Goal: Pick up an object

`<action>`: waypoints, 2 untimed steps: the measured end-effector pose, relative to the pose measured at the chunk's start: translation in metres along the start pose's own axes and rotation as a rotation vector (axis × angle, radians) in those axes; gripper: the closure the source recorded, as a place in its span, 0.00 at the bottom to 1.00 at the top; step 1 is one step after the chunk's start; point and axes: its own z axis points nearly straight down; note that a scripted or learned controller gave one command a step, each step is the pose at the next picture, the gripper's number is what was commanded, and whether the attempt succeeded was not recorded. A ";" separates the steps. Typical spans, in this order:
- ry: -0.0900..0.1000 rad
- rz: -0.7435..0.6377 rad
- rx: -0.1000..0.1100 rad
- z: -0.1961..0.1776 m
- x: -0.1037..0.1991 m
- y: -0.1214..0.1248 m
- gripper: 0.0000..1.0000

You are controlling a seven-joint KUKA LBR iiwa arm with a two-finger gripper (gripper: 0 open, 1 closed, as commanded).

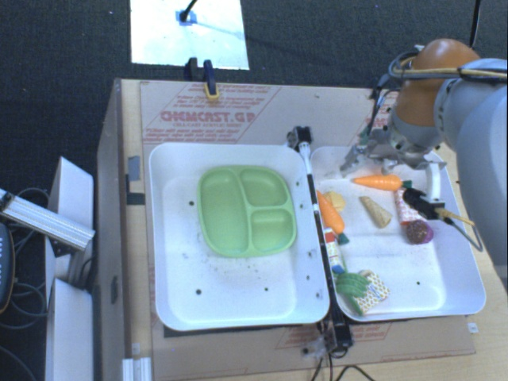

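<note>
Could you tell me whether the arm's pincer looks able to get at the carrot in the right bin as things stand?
Probably yes. The carrot lies flat in the right bin, nothing on top of it, and the pincer hangs just above it.

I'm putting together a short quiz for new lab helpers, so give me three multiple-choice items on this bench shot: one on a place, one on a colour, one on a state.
1. Where does the green plate lie?
A. In the left bin
B. In the right bin
C. On the floor

2. What colour is the carrot lying near the gripper?
A. Blue
B. Orange
C. White

3. How does the green plate lie?
A. Flat, compartments facing up
B. Standing on its edge
C. Upside down

Answers:
1. A, the plate rests in the left bin, across the divider from the toys.
2. B, its body is plainly orange with a green tip.
3. A, its three compartments show open to the camera.
</note>
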 end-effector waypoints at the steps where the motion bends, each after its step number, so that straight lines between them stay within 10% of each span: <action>1: 0.005 0.004 0.021 0.020 -0.028 -0.007 0.00; 2: 0.005 0.001 0.017 0.008 -0.028 -0.005 1.00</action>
